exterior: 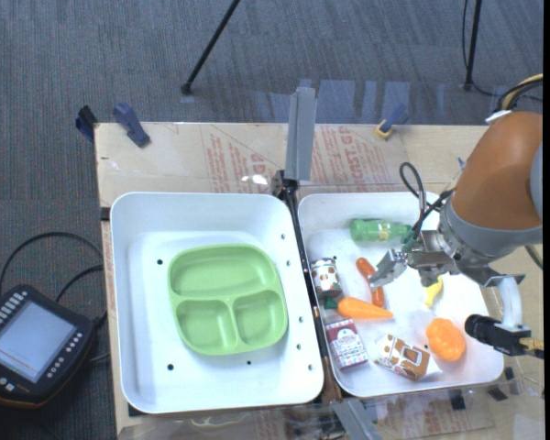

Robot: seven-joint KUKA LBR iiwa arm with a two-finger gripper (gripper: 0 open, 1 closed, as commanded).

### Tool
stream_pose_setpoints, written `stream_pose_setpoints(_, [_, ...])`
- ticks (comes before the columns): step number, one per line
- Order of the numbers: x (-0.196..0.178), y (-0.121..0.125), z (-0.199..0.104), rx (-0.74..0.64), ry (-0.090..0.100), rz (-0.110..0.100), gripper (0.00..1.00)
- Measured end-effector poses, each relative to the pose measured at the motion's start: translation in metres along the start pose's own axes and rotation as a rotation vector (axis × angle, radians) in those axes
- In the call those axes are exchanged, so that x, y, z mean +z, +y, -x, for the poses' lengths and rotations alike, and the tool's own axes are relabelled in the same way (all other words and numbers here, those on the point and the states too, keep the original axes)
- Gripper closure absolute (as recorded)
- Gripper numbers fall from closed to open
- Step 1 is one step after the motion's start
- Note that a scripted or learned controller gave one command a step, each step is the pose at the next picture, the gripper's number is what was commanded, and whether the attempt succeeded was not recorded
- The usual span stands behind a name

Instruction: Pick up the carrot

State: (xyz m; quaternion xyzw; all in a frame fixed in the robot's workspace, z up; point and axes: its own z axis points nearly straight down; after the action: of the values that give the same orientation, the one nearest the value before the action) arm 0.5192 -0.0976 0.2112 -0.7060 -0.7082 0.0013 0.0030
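the carrot (pixel 365 310) lies in the right bin (pixel 335 211), toward the bin's near left part, its long axis running close to left-right across the view, thick end at the left and the tip pointing right and a touch toward us. just beside it, on the far side, sits a small red pepper (pixel 370 280), and a little can (pixel 326 276) stands to its upper left. now the gripper (pixel 396 269) hangs above the red pepper's right, fingers spread apart with nothing between them, so it's empty. the relation that matters: the carrot sits down and to the left of the gripper in this view, near but not under it. my read is the arm needs to shift that way and turn so its fingers close across the carrot's narrow width, not along its length. risk: the red pepper is close enough to get caught instead.
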Motion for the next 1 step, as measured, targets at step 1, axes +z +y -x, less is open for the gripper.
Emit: stream_pose_setpoints(1, [0.0691, -0.0069, 0.0135, -0.26, 0.0, 0.0, 0.0])
